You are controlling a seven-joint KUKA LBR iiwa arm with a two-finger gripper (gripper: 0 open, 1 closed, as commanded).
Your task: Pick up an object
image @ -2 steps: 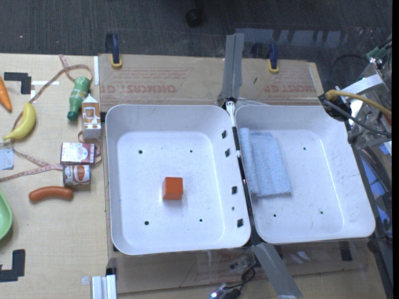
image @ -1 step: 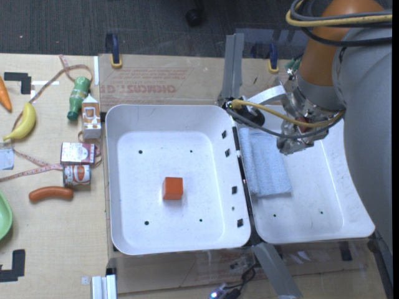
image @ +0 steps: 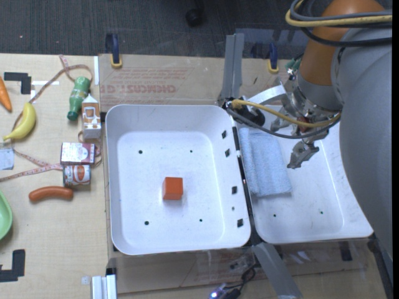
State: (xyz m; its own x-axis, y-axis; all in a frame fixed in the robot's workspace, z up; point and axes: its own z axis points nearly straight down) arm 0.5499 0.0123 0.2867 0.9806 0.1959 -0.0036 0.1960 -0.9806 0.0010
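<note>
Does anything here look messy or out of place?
Only slightly: the pale blue cloth in the right bin lies a bit askew against its left wall. The orange block sits neatly in the left bin.

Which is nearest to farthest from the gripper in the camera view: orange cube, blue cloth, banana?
Measured from the gripper, over the right bin:
1. Blue cloth: right bin, just to the gripper's image-left.
2. Orange cube: middle of the left bin.
3. Banana: on the bench, far image-left, outside both bins.
</note>
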